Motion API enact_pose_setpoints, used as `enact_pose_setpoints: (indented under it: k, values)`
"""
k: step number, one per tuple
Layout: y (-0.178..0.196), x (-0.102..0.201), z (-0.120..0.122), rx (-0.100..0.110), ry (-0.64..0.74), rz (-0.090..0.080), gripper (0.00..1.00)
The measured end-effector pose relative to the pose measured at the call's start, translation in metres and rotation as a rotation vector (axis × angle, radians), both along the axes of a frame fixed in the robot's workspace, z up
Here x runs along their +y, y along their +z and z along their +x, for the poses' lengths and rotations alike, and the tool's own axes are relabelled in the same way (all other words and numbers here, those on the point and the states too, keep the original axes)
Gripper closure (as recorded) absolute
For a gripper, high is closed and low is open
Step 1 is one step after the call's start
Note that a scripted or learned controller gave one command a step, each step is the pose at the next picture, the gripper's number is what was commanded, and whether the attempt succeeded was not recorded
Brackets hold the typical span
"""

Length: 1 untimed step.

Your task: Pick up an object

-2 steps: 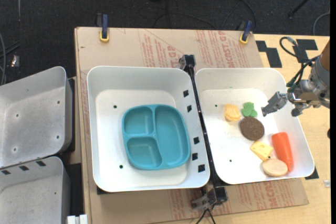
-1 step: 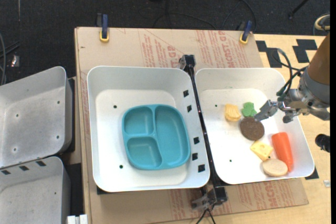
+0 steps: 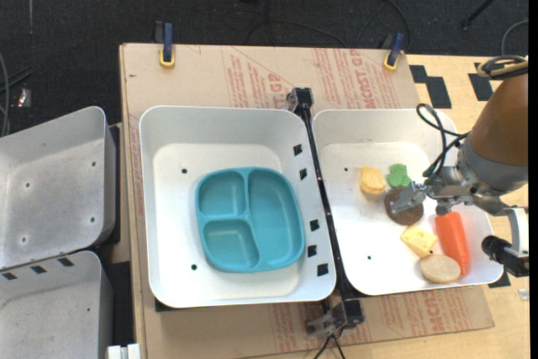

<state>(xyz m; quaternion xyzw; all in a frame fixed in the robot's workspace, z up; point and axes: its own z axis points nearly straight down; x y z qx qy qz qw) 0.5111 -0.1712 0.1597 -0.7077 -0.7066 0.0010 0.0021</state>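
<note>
Pincer [image 3: 409, 199], grip state unclear, over brown disc [image 3: 405, 210] in right bin [image 3: 353, 265]; counter [image 3: 218, 71] of cardboard, dark cabled floor [image 3: 76, 4]. Two bins; one teal tray [image 3: 250, 219].

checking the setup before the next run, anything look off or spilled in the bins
Nothing stands out. The teal tray lies flat in the left bin; the toy foods cluster in the right bin, none spilled, with the gripper over the brown piece.
</note>
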Motion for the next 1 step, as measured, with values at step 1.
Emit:
enact_pose_setpoints:
  k: [1]
  values:
    - [-0.0512, 0.0019, -0.0106, -0.001, 0.0, 0.0, 0.0]
